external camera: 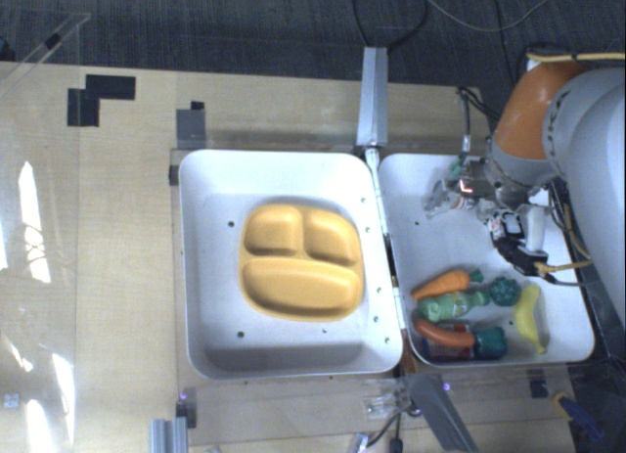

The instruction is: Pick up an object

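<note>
Claw, metallic, finger state unclear, above smooth white right bin.

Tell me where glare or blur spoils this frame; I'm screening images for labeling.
Camera view: bright glare streaks on the clear sheet at left; the gripper is small and blurred over the right bin; the yellow tray and carrot look evenly lit, slightly soft.

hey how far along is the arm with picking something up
Nothing looks picked yet. The carrot, banana and the other toys lie at the near end of the right bin. The gripper sits at its far end, apart from them. Reaching and grasping are left.
</note>
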`<state>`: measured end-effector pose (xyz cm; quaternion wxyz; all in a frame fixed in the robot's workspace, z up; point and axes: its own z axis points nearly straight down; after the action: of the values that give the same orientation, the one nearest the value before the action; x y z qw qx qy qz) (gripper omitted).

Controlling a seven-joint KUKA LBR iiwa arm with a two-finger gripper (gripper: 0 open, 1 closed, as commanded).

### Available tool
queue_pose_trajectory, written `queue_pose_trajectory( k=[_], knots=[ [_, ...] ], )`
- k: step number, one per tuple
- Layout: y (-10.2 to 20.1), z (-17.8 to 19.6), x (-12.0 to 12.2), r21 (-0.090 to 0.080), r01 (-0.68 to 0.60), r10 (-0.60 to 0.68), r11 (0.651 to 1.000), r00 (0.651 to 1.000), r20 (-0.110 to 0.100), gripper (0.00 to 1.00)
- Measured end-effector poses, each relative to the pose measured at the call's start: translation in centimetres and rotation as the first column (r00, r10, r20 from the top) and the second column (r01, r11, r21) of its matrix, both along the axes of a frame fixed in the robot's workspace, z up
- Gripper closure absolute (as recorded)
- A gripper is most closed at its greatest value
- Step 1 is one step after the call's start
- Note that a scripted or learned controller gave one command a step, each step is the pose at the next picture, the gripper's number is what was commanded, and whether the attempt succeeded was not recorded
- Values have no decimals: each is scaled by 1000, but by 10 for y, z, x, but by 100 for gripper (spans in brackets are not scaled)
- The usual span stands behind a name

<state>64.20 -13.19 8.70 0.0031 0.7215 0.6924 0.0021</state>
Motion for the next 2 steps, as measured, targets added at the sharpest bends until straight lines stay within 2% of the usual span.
queue_pose_trajectory(
  k=[1,2],
  knots=[
    [1,11,-1,-1,-6,6,1000,1000,-3,100],
    [2,11,0,-1,-8,8,1000,1000,-1,0]
  ],
)
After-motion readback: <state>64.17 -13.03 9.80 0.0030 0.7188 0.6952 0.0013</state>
